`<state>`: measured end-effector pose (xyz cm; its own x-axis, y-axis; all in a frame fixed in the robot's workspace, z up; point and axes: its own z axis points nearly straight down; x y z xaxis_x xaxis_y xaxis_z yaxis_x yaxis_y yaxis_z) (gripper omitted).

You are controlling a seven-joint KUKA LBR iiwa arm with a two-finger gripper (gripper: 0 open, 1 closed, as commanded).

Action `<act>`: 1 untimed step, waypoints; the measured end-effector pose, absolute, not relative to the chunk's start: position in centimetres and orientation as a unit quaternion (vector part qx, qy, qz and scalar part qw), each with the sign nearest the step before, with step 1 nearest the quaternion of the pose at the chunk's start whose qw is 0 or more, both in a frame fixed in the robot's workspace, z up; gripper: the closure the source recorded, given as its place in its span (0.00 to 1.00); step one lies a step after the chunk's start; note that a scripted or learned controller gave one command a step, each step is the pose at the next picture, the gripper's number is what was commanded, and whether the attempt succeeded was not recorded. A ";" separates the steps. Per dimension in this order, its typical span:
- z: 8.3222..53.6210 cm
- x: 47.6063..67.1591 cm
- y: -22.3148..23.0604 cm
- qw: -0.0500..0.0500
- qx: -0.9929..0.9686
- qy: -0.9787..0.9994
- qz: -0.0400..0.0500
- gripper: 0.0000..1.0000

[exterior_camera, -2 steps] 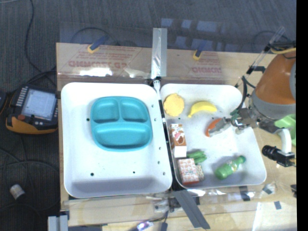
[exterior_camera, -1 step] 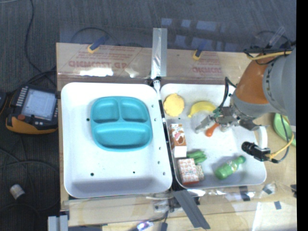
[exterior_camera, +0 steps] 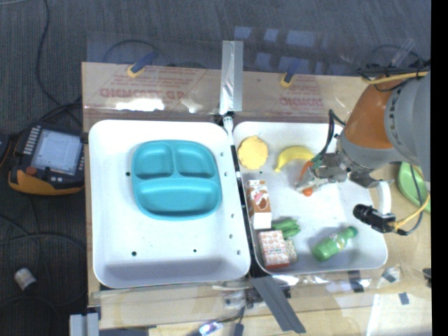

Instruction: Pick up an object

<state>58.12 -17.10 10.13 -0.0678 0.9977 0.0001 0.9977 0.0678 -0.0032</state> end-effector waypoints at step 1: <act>19.4 57.6 -12.1 0.001 -0.644 -0.765 0.000 1.00</act>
